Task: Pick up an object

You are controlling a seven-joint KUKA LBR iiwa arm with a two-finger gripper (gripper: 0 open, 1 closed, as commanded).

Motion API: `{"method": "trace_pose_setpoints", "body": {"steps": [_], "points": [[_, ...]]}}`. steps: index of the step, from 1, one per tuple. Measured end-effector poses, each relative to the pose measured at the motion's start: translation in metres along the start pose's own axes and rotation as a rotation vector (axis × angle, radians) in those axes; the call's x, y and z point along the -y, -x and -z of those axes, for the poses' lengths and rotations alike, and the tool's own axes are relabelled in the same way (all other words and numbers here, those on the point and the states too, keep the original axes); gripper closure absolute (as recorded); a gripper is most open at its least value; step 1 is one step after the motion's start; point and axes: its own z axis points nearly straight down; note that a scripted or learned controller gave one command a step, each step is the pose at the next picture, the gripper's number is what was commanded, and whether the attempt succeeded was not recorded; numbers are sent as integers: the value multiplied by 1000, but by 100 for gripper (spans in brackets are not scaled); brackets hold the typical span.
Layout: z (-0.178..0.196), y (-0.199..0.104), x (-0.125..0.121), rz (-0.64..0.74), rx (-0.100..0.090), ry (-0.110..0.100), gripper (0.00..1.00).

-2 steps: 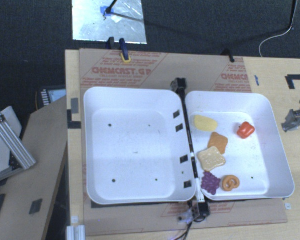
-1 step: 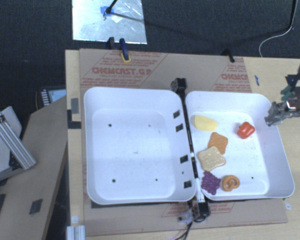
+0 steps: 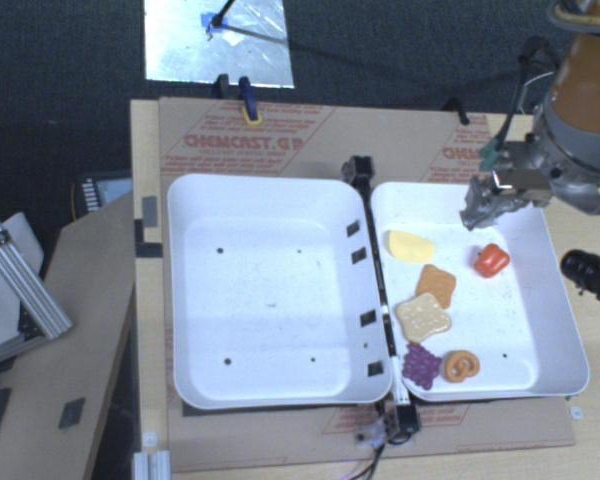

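Red toy piece lying loose on the floor of the right bin, just short of the jaws on the camera side and slightly toward the arm; apart from them, not touched. Jaws hanging over the far part of that bin, pointing down; impossible to tell whether parted or closed, too dark and small to read. Nothing seen held.

Yellow piece away from the arm's side of the jaws, near, at about the same depth as the red one. Orange-brown cracker farther from the jaws toward the camera, touching or overlapping the pale toast slice beyond it. Farthest from the jaws inside this bin, by the near wall: purple grape cluster and orange ring-shaped piece, side by side, a little apart.

Left bin well apart from the jaws, across the dark divider strip. Both bins resting on a printed cardboard sheet on the counter. Behind the jaws and well off to the far side, a shiny foil square beyond the counter edge.
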Motion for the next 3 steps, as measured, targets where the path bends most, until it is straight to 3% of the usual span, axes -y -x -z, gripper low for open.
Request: {"method": "trace_pose_setpoints", "body": {"steps": [1,2,3], "points": [[-3,-81,-19,-3,0,-3,100],[50,-159,7,-2,-2,1,100],[56,-114,17,-18,3,-2,100]]}}
